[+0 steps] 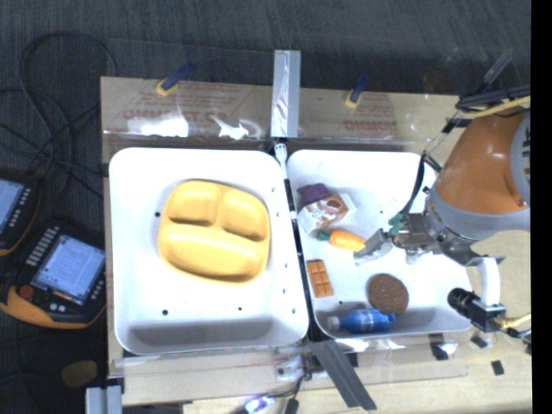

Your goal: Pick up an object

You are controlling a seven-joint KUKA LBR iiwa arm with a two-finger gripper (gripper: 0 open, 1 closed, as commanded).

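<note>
Right bin, contents: carrot-shaped toy, orange with green end, lying mid-bin, just left of the fingers, near but apart from them. Above-left of carrot: small printed packet, touching purple item at its upper-left corner. Below-left of carrot, along the bin's left wall: orange waffle-patterned block. Below the fingers: round brown disc, flat on bin floor. Along the near wall: blue bottle lying on its side, just below-left of the disc.

Gripper: reaching in from the right, low over mid-bin, tip pointed left toward the carrot; nothing seen between the fingers; whether spread or closed cannot be told. Arm grey with orange band, over the bin's right side.

Left bin: one yellow divided tray, upside down, centred.

Counter, far edge: clear plastic sheet, two clips, yellow-and-blue left, yellow right. Left of counter, on dark floor: handheld control pendant with lit screen, black cables
</note>
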